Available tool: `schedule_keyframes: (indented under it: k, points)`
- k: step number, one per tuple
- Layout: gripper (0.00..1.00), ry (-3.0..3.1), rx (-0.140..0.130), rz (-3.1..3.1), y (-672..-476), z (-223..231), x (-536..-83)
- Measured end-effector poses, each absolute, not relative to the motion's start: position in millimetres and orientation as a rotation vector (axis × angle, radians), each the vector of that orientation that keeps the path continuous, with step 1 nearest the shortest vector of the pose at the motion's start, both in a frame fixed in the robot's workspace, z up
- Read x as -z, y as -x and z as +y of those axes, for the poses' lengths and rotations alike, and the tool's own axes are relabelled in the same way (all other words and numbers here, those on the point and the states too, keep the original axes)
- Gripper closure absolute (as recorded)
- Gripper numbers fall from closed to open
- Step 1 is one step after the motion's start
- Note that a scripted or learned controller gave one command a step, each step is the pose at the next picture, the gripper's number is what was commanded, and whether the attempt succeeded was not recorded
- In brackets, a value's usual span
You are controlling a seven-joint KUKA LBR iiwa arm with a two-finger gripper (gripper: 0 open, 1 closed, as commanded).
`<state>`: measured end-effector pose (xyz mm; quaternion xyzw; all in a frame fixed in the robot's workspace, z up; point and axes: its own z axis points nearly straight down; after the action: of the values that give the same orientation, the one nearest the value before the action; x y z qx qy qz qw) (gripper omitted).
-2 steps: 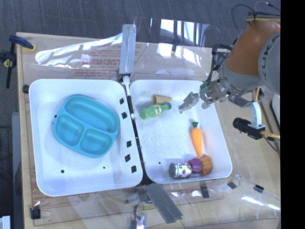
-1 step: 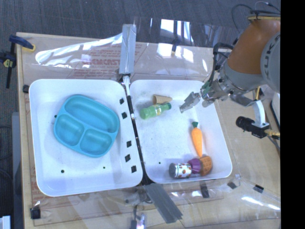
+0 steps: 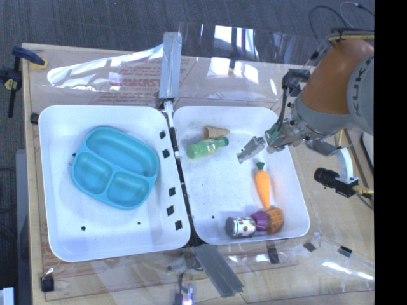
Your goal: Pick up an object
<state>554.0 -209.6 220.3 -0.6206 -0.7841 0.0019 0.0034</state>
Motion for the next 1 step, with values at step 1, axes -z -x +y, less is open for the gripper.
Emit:
schedule_keyframes:
  k: [1]
  points:
    - [0.0, 1.977, -0.005, -2.436, -532.6, -211.4, -254.2]
